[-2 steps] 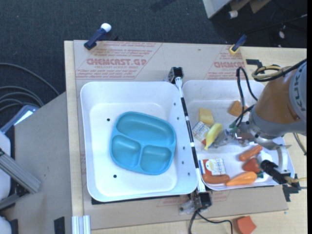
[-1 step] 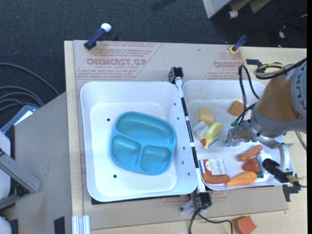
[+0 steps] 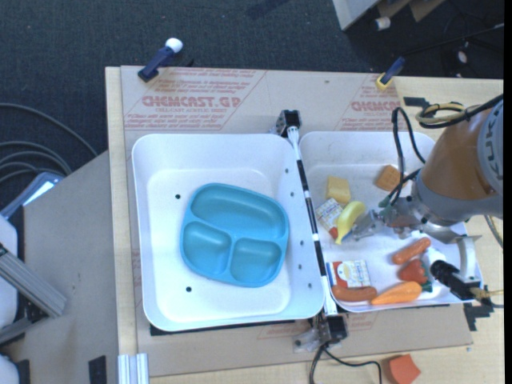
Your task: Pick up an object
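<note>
1. Lying in the right bin point(image 3: 320, 146), near its middle and toward the divider, we find the yellow banana point(image 3: 349, 217), which we judge the likeliest thing to be picked up. Its long axis runs at a slant, from upper right down to lower left in the camera view, with the lower tip pointing toward the divider.
2. We place the gripper point(image 3: 374, 222) just beside the banana's right flank, low in the bin. The banana thus lies to the left of the fingers in this view, and its long axis runs roughly across the arm's line of reach.
3. We cannot tell whether the fingers are open or closed, since the wrist hides them; nothing is seen between them.
4. Around the banana we note a pale yellow block point(image 3: 338, 189) above it, a printed wrapper point(image 3: 328, 211) touching its left side, and an orange-brown block point(image 3: 389, 178) to the upper right.
5. Nearer the front we see a white carton point(image 3: 350, 274), a sausage point(image 3: 354, 294), a carrot point(image 3: 396, 294), a red piece point(image 3: 414, 272) and a second sausage point(image 3: 411, 251).
6. We see the left bin point(image 3: 152, 238) holding a blue divided plate point(image 3: 234, 234); both bins rest on the surface point(image 3: 240, 94).
</note>
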